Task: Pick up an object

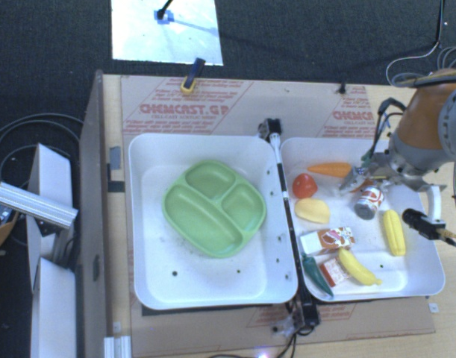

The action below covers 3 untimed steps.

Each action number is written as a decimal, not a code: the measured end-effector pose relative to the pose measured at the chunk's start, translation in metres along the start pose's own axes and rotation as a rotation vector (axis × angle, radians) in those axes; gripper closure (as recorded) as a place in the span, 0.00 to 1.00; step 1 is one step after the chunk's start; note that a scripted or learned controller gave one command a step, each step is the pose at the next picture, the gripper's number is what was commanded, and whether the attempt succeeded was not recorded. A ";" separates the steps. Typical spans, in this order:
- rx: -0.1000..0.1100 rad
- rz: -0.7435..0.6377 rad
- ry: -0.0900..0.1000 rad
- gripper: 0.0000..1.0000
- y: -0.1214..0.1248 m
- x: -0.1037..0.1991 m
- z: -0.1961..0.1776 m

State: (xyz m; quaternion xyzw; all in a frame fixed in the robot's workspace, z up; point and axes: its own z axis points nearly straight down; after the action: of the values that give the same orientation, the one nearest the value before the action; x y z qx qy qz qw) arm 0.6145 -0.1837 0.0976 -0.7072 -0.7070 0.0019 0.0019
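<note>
My gripper (366, 179) hangs over the back of the right bin (436, 271), directly above a small red-and-white can (369, 201) that lies tilted on the bin floor. The wrist hides the can's top end. An orange carrot (329, 169) lies just left of the gripper. A red tomato (304, 186) and a pale yellow fruit piece (312, 211) sit further left. A corn cob (392, 232) lies to the can's right front. A banana (357, 267), an orange-and-white box (327, 239), a red packet (333, 273) and a green pepper (316, 277) lie at the front.
The left bin (149, 274) holds a green divided plate (215, 209). A ridge (284, 200) separates the two bins. A black fitting with a cable (424, 224) overhangs the right bin's right wall. Cardboard (235, 103) lies behind the bins.
</note>
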 end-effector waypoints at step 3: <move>-0.003 0.001 -0.001 0.00 -0.022 0.017 0.014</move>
State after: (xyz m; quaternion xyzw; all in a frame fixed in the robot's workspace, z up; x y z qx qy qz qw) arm 0.5928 -0.1671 0.0841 -0.7076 -0.7067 0.0012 0.0008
